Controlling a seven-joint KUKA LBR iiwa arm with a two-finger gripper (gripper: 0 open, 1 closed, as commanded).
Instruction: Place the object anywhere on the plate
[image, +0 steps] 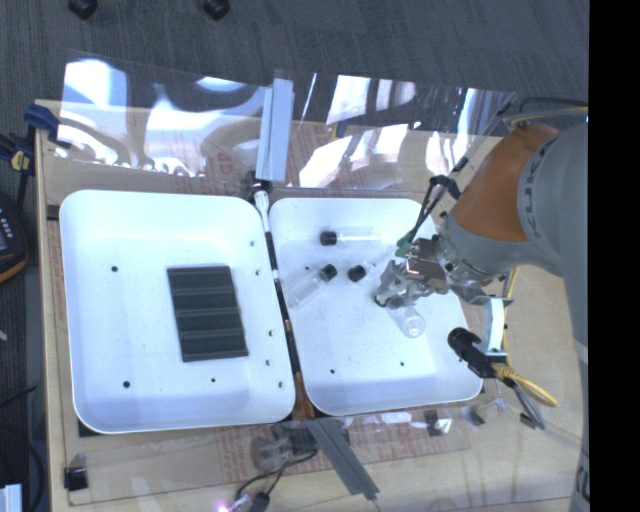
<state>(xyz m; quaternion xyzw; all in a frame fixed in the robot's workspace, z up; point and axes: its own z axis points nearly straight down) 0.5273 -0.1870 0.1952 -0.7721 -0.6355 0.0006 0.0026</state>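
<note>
A dark ribbed rectangular plate (207, 312) lies flat in the middle of the left white bin (100, 230). Several clear vials with black caps lie in the right bin (350, 385): one near the back (345, 237), one by the left wall (312, 284), and one towards the middle (360, 271). Another clear vial (410, 322) lies just below and in front of my gripper (393, 292). The gripper hangs low over the right half of the right bin, close beside that vial. I see nothing clearly held in it.
A raised divider (278, 300) separates the two bins. A clear plastic screen (280, 110) stands behind them. The arm's grey and orange body (520, 200) looms over the right bin's right edge.
</note>
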